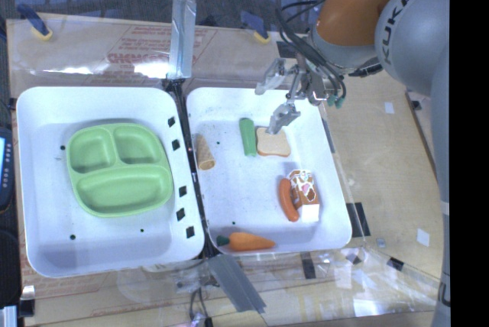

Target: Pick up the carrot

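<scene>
Carrot (250,242) lies flat against the near wall of the right bin (330,157), a light, rigid, smooth toy best gripped across its thick orange middle; my gripper (281,119) hangs open and empty above the toast (273,144).

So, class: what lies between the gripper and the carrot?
In the camera view, toast lies just below the gripper; farther toward the carrot is bare bin floor.

We note: claw (284,105) bare metal, dull sheen. Below claw, right bin (252,199) smooth white plastic, matt. Far left of claw, green divided plate (118,167) smooth plastic, faint gloss. Carrot (248,242), well below claw, smooth orange plastic look. Bench (382,165) pale wood under clear glossy film.
</scene>
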### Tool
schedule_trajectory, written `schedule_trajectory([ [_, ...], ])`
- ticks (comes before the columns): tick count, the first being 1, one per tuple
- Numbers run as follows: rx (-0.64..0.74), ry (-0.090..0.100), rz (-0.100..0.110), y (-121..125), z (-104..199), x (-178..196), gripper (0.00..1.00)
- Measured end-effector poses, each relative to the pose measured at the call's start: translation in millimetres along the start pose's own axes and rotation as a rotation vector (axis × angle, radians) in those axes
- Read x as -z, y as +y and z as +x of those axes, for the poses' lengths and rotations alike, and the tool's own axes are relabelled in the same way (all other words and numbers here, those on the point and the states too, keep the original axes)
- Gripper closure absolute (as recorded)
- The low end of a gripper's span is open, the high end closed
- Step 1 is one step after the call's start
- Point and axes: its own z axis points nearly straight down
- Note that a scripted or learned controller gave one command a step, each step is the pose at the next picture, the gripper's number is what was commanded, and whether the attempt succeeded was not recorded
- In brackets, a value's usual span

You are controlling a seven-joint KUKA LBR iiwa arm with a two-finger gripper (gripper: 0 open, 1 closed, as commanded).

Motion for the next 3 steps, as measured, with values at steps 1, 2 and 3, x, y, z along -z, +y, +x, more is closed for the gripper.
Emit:
schedule_trajectory([
  [1, 0.443, -0.003, -0.002, 18, -3, -114, 0.0],
  [2, 0.944, -0.007, 0.004, -53, 34, -120, 0.0],
  [3, 1.105, -0.001, -0.004, -1, 112, -125, 0.0],
])
